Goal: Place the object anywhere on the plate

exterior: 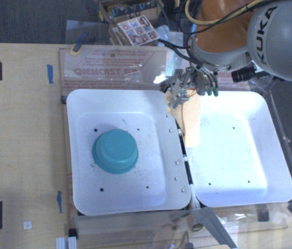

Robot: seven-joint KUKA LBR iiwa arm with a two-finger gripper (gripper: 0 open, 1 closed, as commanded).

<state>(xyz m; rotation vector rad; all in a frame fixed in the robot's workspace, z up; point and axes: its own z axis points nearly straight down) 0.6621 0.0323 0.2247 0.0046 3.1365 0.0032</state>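
The arm [270,30] reaches in from the right, its orange band above the wrist, and its gripper [179,95] hangs over the far end of the seam between the two white bins. A pale tan, flat, soft-looking object [191,121] hangs down from the fingers, its top edge pinched between them at the gripper, the rest trailing down along the near-left rim of the right bin [270,139], beside the divide. So the fingers are closed narrow on that tan object, as far as the view shows; the exact contact is small and partly hidden by the wrist hardware.

The plate [115,150], a round teal dish lying upside-down or dome-like, sits in the left bin [78,113], toward its left half and about midway between the far and near walls. It is well apart from the tan object, with the bin divide between them.

Behind the bins, along the far edge of the bench [16,154], lies a clear plastic sheet with red lettering [109,69], and past that some cardboard and a printed card [135,30] on the floor. Blue tape marks [50,74] sit on the bench left of the bins
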